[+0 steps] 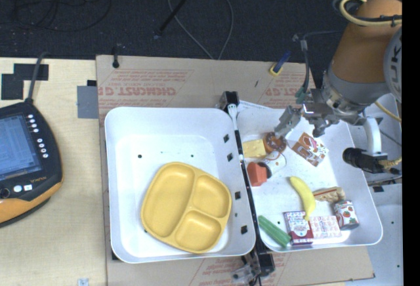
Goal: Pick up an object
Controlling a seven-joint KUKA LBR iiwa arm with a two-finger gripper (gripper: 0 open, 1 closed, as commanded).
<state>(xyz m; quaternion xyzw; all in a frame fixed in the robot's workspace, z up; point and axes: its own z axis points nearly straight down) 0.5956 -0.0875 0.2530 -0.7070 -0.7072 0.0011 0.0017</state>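
My gripper [303,126] hangs over the back of the right bin [367,180], below the orange wrist band. Its fingers [286,123] are spread open with nothing between them. Just under the left finger lies a small brown item [275,143] next to a yellow block [254,147]. A red and white carton [310,149] lies tilted just below the right finger. Further forward are a red-orange piece [258,174], a banana [303,195], a green cucumber [274,231], a brown bar [329,195] and small printed cartons [298,225].
The left bin [125,140] holds a yellow divided plate [186,206]. A black divider rail [237,166] runs between the bins. A tablet controller [23,153] sits at the far left, off the bench board. A black fitting [367,160] juts at the right bin's edge.
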